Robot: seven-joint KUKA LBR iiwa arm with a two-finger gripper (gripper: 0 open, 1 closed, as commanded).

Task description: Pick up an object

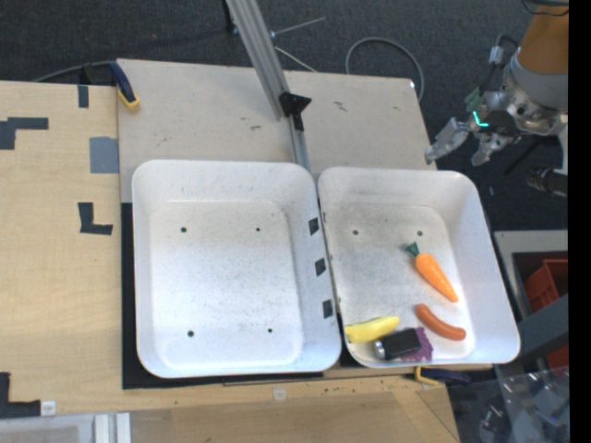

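The right bin (462, 192) holds several small objects along its near and right side. An orange carrot with a green top (434, 273) lies by the right wall. Below it is a reddish sausage (440, 322). A yellow banana (371, 329) sits at the near edge, beside a black block on a purple piece (404, 344). My gripper (464, 146) hangs open above the bench, just past the far right corner of the right bin, with nothing between its fingers.
The left bin (148, 247) stands next to the right one. A slanted metal rail (263, 49) with a black clamp rises behind the bins' junction. A cable loop (383, 58) lies on the bench at the back.
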